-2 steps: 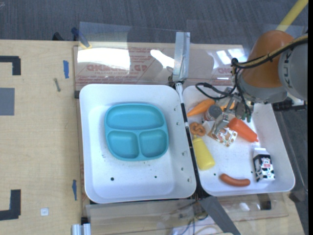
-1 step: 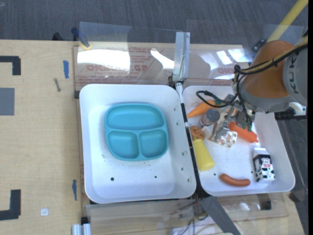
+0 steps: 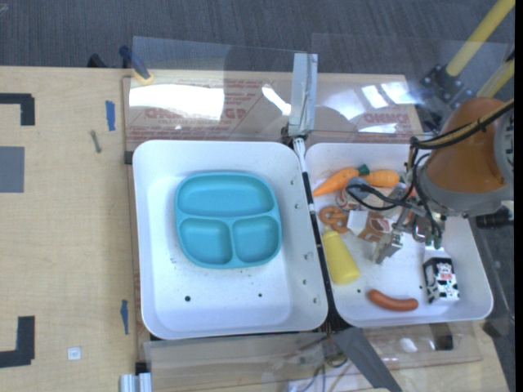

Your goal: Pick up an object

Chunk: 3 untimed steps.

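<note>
The grey arm reaches in from the right, its gripper [image 3: 389,247] pointing down, seemingly low.

Both bins [image 3: 163,219] look like smooth white plastic, slightly glossy. Blue tray [image 3: 227,219] inside the left bin: matt plastic. Bench [image 3: 57,243] left of the bins: pale wood grain. Clear glossy sheet [image 3: 204,96] behind the bins. Sausage [image 3: 393,301] shiny plastic.

A bulky grey arm [image 3: 470,190] with a broad orange band [image 3: 462,141], black cables looping off its wrist, ends in a slim metal two-finger gripper [image 3: 386,251].
</note>
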Available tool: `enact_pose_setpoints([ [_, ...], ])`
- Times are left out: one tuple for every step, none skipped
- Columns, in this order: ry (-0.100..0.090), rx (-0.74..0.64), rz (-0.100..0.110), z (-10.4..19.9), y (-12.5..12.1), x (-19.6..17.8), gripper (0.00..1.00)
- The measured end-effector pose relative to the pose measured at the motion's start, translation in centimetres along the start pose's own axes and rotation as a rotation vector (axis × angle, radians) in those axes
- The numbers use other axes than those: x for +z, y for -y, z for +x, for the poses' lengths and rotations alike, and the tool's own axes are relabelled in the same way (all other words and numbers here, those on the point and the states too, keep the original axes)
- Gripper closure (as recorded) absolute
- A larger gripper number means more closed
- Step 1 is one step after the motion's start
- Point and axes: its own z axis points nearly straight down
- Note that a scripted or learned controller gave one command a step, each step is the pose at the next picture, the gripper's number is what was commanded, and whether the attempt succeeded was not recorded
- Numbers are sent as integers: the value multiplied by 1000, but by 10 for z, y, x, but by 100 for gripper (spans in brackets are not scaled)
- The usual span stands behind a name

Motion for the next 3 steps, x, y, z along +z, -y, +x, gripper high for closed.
enact_pose_setpoints([
  [-27, 207, 12, -70, -66, 3, 0],
  [-5, 161, 5, -24, 18, 2, 0],
  [-8, 143, -1, -62, -72, 3, 0],
])
